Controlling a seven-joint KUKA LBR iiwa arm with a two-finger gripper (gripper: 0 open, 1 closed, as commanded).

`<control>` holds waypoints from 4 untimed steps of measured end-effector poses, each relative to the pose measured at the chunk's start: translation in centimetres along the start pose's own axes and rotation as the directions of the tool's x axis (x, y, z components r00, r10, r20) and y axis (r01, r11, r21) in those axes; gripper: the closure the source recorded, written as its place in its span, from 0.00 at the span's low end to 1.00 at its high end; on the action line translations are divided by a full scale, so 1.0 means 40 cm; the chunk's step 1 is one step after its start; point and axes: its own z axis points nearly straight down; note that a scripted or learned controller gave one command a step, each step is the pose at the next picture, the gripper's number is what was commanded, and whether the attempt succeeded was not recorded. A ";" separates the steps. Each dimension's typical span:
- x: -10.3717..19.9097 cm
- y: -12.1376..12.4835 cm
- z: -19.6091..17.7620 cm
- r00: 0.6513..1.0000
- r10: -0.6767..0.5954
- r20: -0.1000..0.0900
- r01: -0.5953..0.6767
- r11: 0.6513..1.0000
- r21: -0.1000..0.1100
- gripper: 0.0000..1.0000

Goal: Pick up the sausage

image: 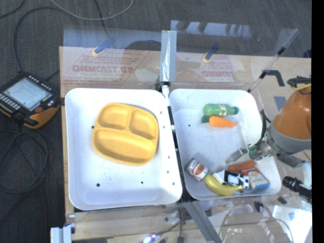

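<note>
The sausage (pixel 242 165), a short reddish-orange link, lies in the right bin (pixel 197 135) near its front right corner, just above a small carton. My gripper (pixel 244 155) reaches in from the right and hovers low right over the sausage, close to its upper edge. The view is too small to show whether it touches the sausage. The grey wrist and orange band (pixel 297 116) sit at the bin's right rim.
In the right bin there are also a green bottle (pixel 219 109), a carrot (pixel 221 121), a small can (pixel 197 169), a banana (pixel 221 186) and a carton (pixel 250 179). The left bin (pixel 81 181) holds a yellow divided plate (pixel 126 133).
</note>
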 end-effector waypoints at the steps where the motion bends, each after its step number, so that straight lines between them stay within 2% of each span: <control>1: 0.086 0.009 0.026 1.000 0.011 0.008 -0.011 1.000 0.004 0.00; 2: 0.089 0.016 0.000 1.000 0.009 0.007 -0.009 1.000 -0.001 1.00; 3: -0.009 -0.010 0.022 0.869 0.496 0.003 -0.496 0.869 0.003 1.00; 4: 0.021 0.010 0.022 0.877 0.481 -0.017 -0.481 0.877 0.008 0.00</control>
